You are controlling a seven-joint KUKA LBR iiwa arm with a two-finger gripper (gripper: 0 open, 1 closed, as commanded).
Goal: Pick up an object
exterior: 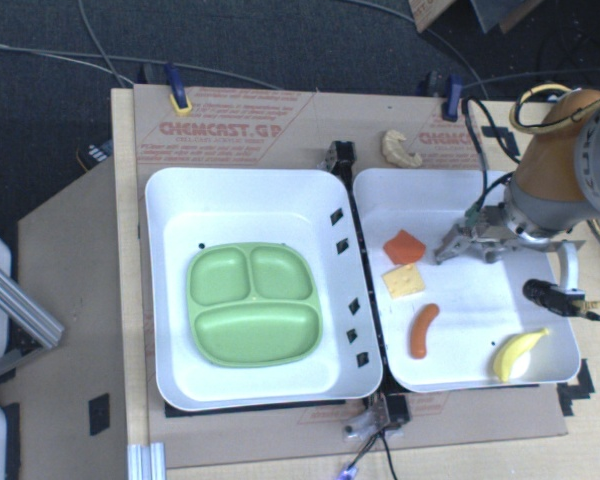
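While the gripper (458, 244) hangs over the right bin (450, 183), whether it is spread or clenched cannot be told. Candidates lie close: orange block (405, 246), cheese wedge (404, 281), sausage (423, 330), with a banana (516, 355) farther off. Risk: the block and cheese nearly touch, so a descent could nudge both and grasp neither.

A robotics lab: clamped bench (240, 128), loose cables (110, 28), paired white bins (160, 268).

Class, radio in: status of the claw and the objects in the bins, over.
Claw over right bin, nothing visibly held. Orange block, cheese, sausage, banana lying loose. Green tray in left bin. Path clear.
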